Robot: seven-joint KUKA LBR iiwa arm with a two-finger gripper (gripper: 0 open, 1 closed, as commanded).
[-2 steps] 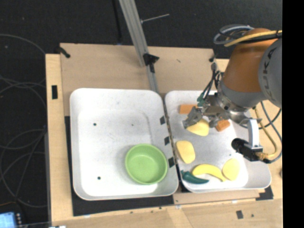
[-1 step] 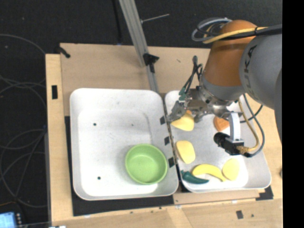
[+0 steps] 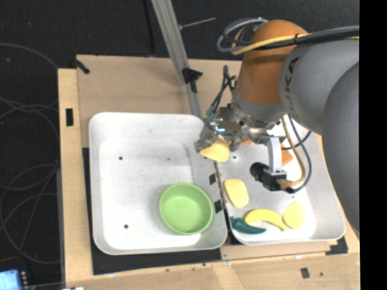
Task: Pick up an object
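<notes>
Two white bins (image 3: 121, 138) on tan bench (image 3: 121, 77), black floor (image 3: 36, 17); claw (image 3: 216, 142) grasping yellow piece (image 3: 215, 152)

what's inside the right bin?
The right bin holds a banana, two pale yellow pieces, a dark green item and something orange; the arm covers its far end.

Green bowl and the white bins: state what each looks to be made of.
Green bowl: probably moulded plastic, with a uniform lime colour, a smooth rim and a matte-to-soft sheen.
Left white bin and right white bin: likely thin formed plastic, judging by rounded corners and faint speckling; coated metal cannot be excluded.
</notes>
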